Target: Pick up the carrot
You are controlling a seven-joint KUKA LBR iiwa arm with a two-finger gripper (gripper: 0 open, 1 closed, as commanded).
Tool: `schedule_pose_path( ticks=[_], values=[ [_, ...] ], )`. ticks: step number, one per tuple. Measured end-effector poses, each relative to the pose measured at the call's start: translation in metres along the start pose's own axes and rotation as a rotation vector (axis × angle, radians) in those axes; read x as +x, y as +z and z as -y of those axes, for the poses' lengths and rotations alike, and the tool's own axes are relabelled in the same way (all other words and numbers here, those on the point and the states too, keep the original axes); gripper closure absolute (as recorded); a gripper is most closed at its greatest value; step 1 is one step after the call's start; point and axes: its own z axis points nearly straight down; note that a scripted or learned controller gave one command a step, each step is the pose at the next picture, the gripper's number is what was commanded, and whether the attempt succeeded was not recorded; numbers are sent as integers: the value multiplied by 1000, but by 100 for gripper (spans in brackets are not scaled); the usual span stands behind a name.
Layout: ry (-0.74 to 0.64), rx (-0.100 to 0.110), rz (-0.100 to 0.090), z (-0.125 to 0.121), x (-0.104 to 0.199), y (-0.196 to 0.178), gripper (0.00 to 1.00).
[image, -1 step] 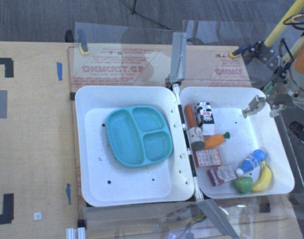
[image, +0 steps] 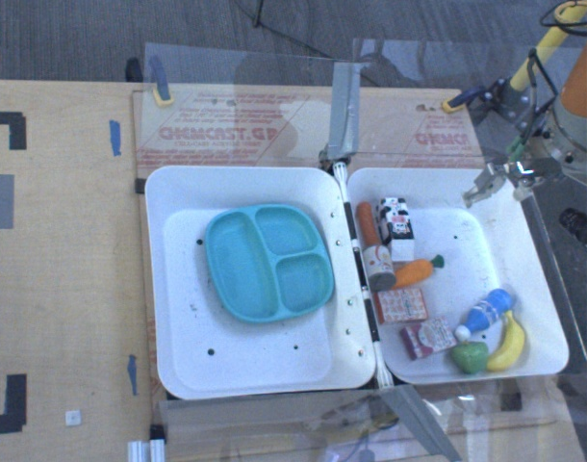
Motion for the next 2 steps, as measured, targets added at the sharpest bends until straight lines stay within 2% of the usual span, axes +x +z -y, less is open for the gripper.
schedule_pose_path(
  ticks=[1, 2],
  values=[
    [-147, 3, -4, 28, 39, 121, 0],
    [-175, 0, -1, -3, 31, -6, 0]
  ],
)
